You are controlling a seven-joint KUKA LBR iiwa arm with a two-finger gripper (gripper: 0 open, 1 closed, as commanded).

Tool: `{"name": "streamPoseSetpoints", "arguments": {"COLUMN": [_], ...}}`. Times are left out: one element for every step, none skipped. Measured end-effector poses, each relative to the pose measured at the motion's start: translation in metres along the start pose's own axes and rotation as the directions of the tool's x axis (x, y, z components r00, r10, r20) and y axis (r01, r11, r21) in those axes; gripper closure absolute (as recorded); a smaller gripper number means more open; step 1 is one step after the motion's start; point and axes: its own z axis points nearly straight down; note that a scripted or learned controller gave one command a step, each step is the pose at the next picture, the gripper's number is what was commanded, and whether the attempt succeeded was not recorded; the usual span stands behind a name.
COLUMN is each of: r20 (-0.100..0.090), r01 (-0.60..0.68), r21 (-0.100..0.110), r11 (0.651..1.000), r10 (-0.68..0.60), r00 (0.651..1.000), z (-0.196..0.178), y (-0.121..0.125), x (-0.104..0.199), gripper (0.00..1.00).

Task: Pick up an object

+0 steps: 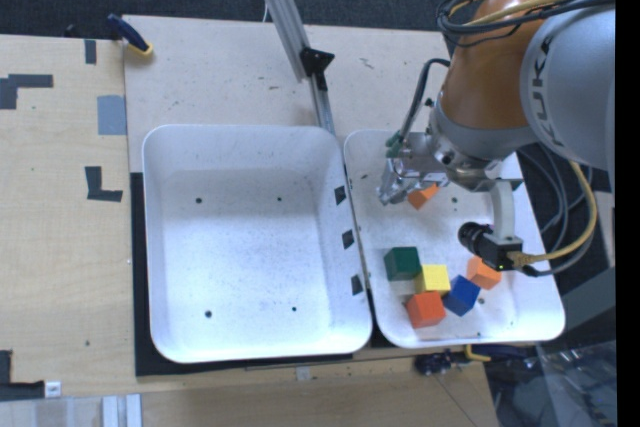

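Five blocks (pixel 432 279) below pincer (pixel 398 185)

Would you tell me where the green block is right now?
The green block lies in the right bin, near its left wall, just up-left of the yellow block.

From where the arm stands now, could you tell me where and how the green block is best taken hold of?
Come straight down on the green block and close on its left and far side faces' opposite pairs with care: its left and far sides are free, while the yellow block sits close at its right-near corner. Flat cube faces suit a two-finger pinch.
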Motion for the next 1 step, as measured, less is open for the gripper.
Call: {"name": "streamPoseSetpoints", "arguments": {"r20": [0.001], "r01": [0.000], "r21": [0.000], "r11": [1.000], "r10": [0.000], "r00": [1.000], "z": [-0.0028], "y": [-0.0042], "x": [0.0515], "gripper": [1.00]}}
